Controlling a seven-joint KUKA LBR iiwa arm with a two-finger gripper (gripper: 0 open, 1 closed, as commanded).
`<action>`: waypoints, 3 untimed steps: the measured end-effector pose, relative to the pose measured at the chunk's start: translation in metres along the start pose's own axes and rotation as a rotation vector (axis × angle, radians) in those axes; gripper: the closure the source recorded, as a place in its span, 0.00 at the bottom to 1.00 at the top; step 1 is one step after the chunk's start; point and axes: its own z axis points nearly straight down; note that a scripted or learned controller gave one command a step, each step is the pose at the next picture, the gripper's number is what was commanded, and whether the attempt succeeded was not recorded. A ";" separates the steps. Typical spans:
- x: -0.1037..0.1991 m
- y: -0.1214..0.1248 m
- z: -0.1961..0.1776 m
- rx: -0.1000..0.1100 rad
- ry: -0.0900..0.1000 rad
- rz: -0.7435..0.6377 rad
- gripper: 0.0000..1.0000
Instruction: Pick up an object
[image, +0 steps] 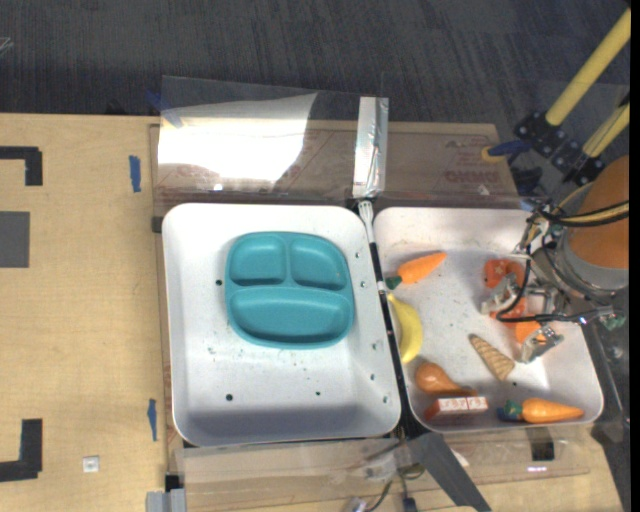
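- An orange-red toy piece (499, 272) is lying near the right bin's (450, 232) far right side, and the pincer (520, 305) is sitting low right beside it, so this looks like the object being tried for.
- Whether the pincer is gripping anything cannot be told: its tip is tangled among wires and small orange and metallic bits, and nothing is plainly lifted clear of the bin floor.
- Judging by that, the pick is standing at the reach-and-grasp stage; securing the object and raising it are left to do.
- Other candidates are lying in the same bin: a carrot (420, 267) near the far left, a banana (406, 328) along the left wall, a waffle cone (491, 356) in the middle, a brown pear-shaped toy (436, 377) and a red labelled block (457, 405) at the near edge, and a second carrot (544, 410) in the near right corner.
- The left bin (200, 380) is carrying a teal divided plate (290, 287), well apart from the arm (600, 235).
- Both bins are resting on the worktop (70, 300).
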 end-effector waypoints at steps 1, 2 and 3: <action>0.008 0.021 0.000 0.000 0.001 0.158 0.00; -0.008 0.028 0.000 0.002 -0.002 0.281 0.00; -0.012 0.027 -0.015 0.009 -0.016 0.280 1.00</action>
